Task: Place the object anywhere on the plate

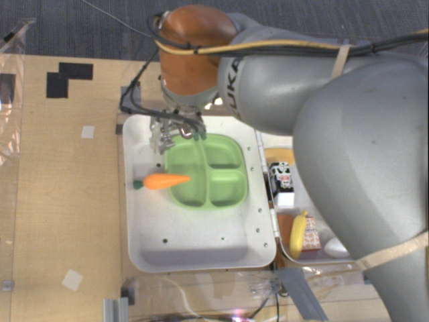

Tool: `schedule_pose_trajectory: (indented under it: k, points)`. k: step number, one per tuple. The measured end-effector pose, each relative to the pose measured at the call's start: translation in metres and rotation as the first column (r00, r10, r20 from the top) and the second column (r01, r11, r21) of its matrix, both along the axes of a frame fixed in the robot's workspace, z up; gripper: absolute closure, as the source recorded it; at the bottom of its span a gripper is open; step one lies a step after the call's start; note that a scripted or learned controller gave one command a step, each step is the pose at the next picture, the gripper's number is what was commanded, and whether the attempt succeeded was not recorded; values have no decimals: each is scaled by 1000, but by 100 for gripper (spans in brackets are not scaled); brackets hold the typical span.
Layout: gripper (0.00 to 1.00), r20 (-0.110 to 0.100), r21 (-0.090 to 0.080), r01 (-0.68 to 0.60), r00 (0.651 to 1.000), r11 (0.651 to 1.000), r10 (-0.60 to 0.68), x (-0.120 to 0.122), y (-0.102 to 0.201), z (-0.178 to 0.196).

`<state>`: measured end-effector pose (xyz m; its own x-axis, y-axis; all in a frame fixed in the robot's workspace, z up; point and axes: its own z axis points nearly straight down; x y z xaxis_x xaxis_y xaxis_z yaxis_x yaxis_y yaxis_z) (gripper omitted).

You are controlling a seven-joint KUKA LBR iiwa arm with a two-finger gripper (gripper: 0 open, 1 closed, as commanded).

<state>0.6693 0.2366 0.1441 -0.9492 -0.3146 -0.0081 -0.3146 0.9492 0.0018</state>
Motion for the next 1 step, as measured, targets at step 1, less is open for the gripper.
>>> schedule_pose_trajectory:
  k: [1]
  points:
    - [0,3,1,1,1000,1000,-1,1,0,2]
